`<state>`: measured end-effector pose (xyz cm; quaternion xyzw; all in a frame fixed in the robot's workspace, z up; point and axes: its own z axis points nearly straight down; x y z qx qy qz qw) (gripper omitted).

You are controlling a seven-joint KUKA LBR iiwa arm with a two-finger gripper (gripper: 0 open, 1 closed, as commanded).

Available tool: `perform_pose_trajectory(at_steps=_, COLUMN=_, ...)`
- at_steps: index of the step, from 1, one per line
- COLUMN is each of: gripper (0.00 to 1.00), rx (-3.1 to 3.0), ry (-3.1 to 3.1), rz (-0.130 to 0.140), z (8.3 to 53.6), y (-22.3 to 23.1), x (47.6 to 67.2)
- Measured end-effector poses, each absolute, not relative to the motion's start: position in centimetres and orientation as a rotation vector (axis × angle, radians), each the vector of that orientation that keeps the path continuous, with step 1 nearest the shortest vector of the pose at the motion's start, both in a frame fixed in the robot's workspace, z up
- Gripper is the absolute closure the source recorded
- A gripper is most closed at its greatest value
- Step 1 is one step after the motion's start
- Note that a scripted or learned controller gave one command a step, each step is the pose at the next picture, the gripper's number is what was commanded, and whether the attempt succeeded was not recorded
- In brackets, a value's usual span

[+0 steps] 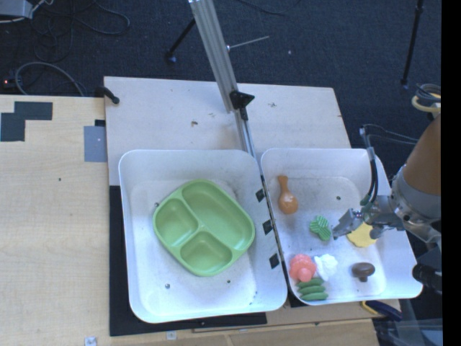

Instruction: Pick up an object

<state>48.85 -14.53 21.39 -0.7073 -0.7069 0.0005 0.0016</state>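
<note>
The right bin [338, 166] holds several small objects. An orange-brown pear-shaped piece [287, 197] lies near its left wall. A small green piece [320, 228] sits mid-bin, with a yellow piece [362, 237] to its right, partly under the arm. Along the front lie a red-pink piece [303, 267], a white piece [327, 265], a green pod [312, 290] and a brown mushroom-like piece [362, 270]. My gripper [341, 225] hangs low over the bin, between the green piece and the yellow one, just right of the green piece. Nothing shows in its grasp.
The left bin [137, 193] carries a light green divided plate [204, 225]. A slanted metal rail [222, 60] runs down to the divider between the bins. The arm's wrist [414, 197] reaches in over the right bin's right rim.
</note>
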Motion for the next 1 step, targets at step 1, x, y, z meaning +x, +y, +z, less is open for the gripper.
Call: perform_pose_trajectory(at_steps=1, gripper=0.00, rx=-2.222, ry=-2.217, rz=0.001, z=21.40, y=-14.56, x=48.85)
